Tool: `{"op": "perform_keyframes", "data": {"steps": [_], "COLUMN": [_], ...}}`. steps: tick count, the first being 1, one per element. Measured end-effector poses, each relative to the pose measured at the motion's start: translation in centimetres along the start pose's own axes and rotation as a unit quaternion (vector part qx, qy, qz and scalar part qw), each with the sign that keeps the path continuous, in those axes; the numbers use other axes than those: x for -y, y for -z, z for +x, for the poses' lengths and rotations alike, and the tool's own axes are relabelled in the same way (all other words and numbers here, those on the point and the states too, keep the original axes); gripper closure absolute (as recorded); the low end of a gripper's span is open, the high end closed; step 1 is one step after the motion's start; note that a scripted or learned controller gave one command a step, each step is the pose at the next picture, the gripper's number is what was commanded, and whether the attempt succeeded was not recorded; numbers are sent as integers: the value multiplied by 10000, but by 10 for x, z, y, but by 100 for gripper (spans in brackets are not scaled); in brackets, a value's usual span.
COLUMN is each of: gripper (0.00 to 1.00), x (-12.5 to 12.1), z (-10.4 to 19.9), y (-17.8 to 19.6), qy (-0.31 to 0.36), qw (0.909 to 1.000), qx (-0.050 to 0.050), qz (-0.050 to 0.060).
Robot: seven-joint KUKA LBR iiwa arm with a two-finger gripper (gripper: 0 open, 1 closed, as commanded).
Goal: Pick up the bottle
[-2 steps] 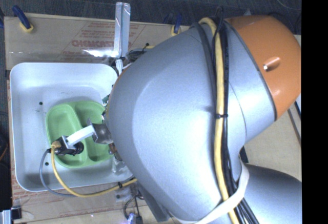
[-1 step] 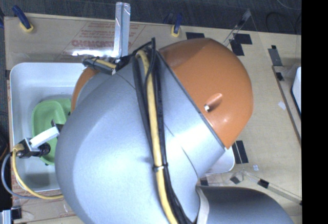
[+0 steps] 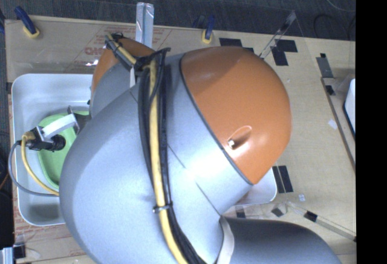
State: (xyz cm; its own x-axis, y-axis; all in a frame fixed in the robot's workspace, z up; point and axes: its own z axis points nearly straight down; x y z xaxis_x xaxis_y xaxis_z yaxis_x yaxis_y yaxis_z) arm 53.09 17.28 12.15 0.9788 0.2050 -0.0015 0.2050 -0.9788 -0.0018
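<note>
Plainly the arm (image 3: 181, 160) takes most of the view, its grey shell and orange band lying across the middle of the bench (image 3: 314, 136) and over the inner part of the left bin (image 3: 24, 90); a corner of the right bin (image 3: 267, 191) shows under the orange dome. In the left bin, against its left half, lies a lime-green rounded thing (image 3: 53, 157), which I take to be the bottle, though most of it is covered and its shape is unclear. A yellow cable (image 3: 27, 172) loops over it from a black fitting (image 3: 51, 143). How the jaws stand I cannot tell, since the arm's bulk lies over that part of the bin.

The step in hand looks like the reach down to the bottle. To do it well, the descent should be straight and centred on the green body, closing across its narrow width rather than along it. The bin's left wall is just beside the bottle, so there is little room on that side; the nearer end of the bin is freer. The looping cable could snag on the bin's rim, so any sideways correction ought to be small
</note>
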Motion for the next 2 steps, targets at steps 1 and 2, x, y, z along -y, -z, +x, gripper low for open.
{"op": "perform_keyframes", "data": {"steps": [1, 2], "gripper": [0, 0], "x": [-12, -55], "z": [2, -42], "y": [-2, 46], "qy": [8, 257], "qw": [10000, 9997], "qx": [-3, 27], "qz": [-6, 12]}}
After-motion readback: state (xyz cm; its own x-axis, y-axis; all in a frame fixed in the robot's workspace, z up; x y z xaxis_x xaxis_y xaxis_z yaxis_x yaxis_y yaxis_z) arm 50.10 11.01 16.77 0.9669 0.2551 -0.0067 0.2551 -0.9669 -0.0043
